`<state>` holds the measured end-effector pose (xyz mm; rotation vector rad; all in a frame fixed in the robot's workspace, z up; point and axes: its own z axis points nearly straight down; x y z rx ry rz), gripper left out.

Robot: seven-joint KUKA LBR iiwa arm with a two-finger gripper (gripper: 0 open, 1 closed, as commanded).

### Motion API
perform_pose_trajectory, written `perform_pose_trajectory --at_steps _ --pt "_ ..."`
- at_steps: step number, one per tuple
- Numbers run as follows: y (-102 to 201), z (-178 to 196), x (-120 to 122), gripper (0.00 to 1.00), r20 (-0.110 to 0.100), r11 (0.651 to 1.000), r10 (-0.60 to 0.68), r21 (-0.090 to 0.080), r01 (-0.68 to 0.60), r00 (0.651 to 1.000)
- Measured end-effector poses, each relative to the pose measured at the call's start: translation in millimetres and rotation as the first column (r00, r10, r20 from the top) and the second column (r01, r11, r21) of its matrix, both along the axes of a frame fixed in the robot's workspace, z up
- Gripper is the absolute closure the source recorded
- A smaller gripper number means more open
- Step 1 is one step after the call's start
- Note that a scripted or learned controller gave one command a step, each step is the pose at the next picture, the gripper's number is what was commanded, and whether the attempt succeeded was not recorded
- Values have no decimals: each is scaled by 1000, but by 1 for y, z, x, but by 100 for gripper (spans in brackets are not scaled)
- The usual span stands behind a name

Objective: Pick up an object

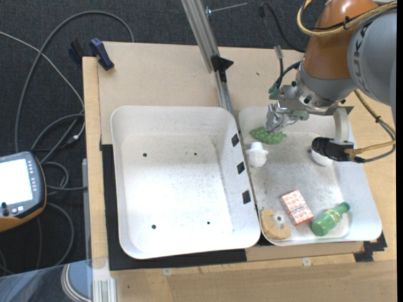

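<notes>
My gripper (pixel 275 124) reaches down at the far left corner of the right bin (pixel 359 187). Its tip meets the top of a small green leafy object (pixel 266 135) there. I cannot make out whether that object is gripped or just touched. Close by, against the bin's left wall, is a small white object (pixel 256 154). At the near end of the same bin are a pink and white box (pixel 296 207), a green bottle (pixel 329 219) on its side and a tan round piece (pixel 275 224).
The left bin (pixel 170 181) stands beside the right one, with a shared wall between them. A slanted metal rail (pixel 201 30) runs down to the bins' far edge. A blue clamp (pixel 101 52) sits at the bench's far left corner.
</notes>
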<state>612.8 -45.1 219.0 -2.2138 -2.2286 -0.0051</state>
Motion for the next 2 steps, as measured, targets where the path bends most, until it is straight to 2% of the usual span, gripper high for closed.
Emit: perform_pose_trajectory --at_steps 2 --pt "104 23 -9 100 0 1000 0 0 0 1000"
